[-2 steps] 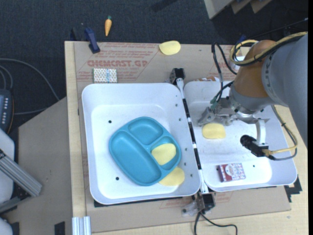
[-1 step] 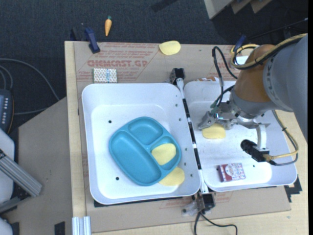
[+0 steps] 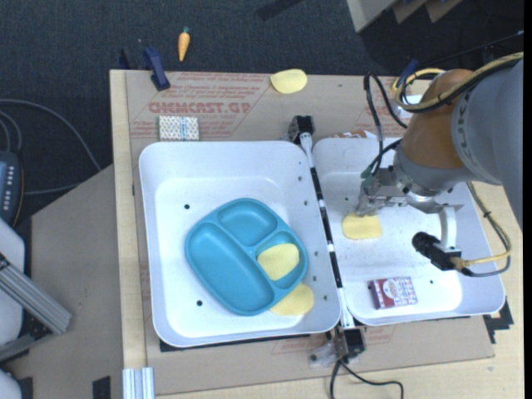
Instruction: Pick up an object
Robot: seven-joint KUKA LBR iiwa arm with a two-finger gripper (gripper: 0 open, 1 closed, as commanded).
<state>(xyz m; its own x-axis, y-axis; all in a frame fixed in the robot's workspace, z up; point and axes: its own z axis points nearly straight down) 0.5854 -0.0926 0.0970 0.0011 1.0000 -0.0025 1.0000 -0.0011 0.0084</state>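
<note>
Now, yellow piece (image 3: 362, 228) in rt bin (image 3: 391, 260), just beside fingers (image 3: 371, 205) on near side, apart or together can't tell

The grey arm (image 3: 490, 123) reaches down to a yellow slice (image 3: 362, 228) in the right bin (image 3: 399, 260).

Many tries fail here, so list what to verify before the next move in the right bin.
1. Hand is over the right bin: ok.
2. Yellow piece lies uncovered, right by the hand: ok.
3. Red box lies apart from the yellow piece: ok.
4. Hand is centred over the yellow piece: not ok, the piece sits off to one side.
5. Hand touches the yellow piece: cannot tell.
</note>
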